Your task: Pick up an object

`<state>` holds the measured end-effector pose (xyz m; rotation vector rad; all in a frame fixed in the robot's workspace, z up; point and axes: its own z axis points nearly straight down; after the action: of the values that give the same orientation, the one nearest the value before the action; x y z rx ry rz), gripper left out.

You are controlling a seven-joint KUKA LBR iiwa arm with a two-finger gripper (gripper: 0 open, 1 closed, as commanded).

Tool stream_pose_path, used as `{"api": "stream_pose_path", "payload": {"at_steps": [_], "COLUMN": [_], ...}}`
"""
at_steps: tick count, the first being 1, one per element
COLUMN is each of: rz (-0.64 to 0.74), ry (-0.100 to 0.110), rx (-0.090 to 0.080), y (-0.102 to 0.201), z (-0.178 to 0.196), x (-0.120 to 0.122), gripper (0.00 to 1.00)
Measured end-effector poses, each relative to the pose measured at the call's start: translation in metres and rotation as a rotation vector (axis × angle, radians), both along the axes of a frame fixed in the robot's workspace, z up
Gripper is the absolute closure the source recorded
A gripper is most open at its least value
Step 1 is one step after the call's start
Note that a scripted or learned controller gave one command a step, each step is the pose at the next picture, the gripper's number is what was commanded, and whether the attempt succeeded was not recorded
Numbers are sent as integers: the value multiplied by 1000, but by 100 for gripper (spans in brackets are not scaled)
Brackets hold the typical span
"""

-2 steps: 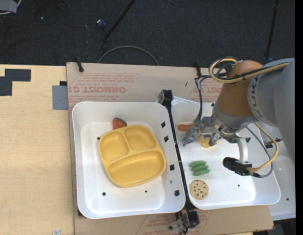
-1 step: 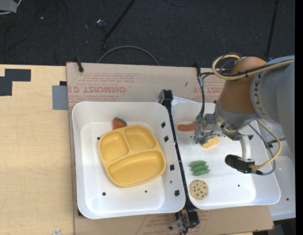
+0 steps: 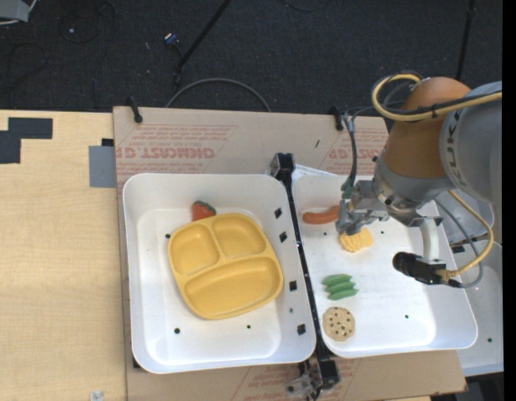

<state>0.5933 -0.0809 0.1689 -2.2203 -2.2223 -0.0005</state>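
My gripper (image 3: 351, 226) hangs low in the right bin (image 3: 425, 328), directly over a small yellow ridged piece (image 3: 356, 241) and touching its top edge. An orange hot dog (image 3: 320, 216) lies just to the gripper's left. Nearer the front of that bin lie a green pea pod (image 3: 340, 286) and a round cookie (image 3: 338, 323). The arm's grey and orange wrist covers the bin's back right part.
The left bin (image 3: 149, 224) holds a yellow divided plate (image 3: 226, 264) with a red and green toy (image 3: 203, 210) peeking out behind it. A black divider (image 3: 295, 249) runs between the bins. Cables and a black fitting (image 3: 421, 268) hang off the arm's right side.
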Motion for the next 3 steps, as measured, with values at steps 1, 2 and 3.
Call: {"api": "stream_pose_path", "payload": {"at_steps": [1,2,3], "rz": [0,0,2], "ry": [1,-3,5], "rx": [0,-1,1], "y": [3,5,47], "z": [42,105,104], "x": [-2,-2,-20], "gripper": [100,100,100]}}
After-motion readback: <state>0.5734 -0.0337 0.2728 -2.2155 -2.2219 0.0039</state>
